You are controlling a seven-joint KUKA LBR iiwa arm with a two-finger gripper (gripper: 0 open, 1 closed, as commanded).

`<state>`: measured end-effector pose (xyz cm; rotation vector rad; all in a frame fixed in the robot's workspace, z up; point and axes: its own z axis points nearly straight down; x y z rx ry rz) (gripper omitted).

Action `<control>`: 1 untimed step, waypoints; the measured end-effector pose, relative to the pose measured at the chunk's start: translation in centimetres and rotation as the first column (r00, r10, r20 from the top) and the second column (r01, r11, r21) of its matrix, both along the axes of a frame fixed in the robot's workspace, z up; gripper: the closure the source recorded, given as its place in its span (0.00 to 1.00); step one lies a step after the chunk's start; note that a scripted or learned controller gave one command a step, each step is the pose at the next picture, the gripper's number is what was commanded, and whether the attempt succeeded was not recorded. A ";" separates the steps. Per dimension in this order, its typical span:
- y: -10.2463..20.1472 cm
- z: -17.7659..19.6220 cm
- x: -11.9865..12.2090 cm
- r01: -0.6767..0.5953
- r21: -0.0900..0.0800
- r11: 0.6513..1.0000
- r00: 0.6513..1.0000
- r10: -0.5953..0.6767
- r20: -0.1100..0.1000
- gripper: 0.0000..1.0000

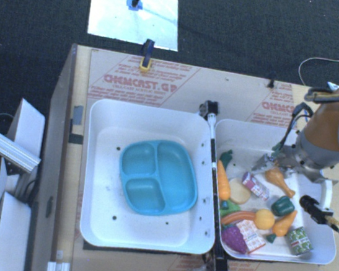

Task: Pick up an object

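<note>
Just below pincer [277, 158]: chicken drumstick [279, 180], right bin [323, 247]; pincer state unclear.

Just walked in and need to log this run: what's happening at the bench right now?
A grey arm with an orange band reaches in from the right over the right bin, which is crowded with toy food: a carrot, a drumstick, a yellow lemon and more. Its end effector sits low near the drumstick; no grasp is visible. The left bin holds a blue divided plate.
</note>
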<state>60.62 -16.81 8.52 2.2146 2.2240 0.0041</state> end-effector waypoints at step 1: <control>0.0 1.1 0.1 -0.001 -0.001 1.000 1.000 0.001 0.003 1.00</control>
